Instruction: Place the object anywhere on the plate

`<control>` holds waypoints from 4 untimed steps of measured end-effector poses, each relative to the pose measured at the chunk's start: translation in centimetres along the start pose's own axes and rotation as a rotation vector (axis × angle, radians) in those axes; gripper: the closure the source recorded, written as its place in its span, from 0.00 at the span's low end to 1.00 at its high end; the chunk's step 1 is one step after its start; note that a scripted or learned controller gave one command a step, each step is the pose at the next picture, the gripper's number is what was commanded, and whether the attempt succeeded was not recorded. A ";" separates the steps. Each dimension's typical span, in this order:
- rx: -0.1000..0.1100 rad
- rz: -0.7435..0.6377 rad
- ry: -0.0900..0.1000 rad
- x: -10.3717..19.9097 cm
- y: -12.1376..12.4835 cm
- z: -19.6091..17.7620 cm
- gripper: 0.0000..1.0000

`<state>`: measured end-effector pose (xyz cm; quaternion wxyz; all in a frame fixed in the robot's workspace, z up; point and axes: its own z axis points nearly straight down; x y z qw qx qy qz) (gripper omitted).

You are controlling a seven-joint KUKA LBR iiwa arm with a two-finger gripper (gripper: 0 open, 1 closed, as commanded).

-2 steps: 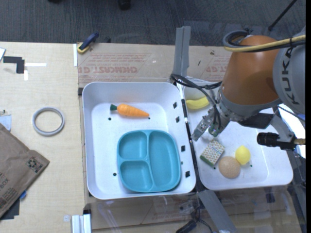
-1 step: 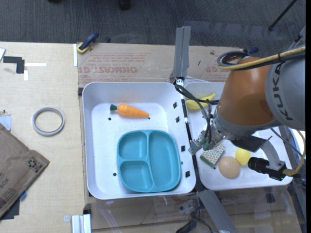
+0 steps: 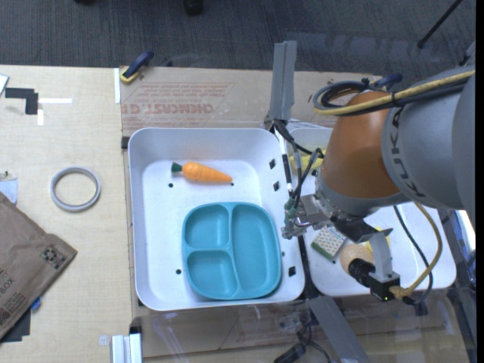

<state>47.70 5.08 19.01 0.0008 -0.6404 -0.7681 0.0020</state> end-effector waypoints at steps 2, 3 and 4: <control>-0.002 -0.166 0.000 0.1 0.1 -0.1 1.00; -0.003 -0.372 0.000 -9.1 -1.5 -0.1 1.00; -0.003 -0.426 0.000 -1.7 1.0 -0.1 1.00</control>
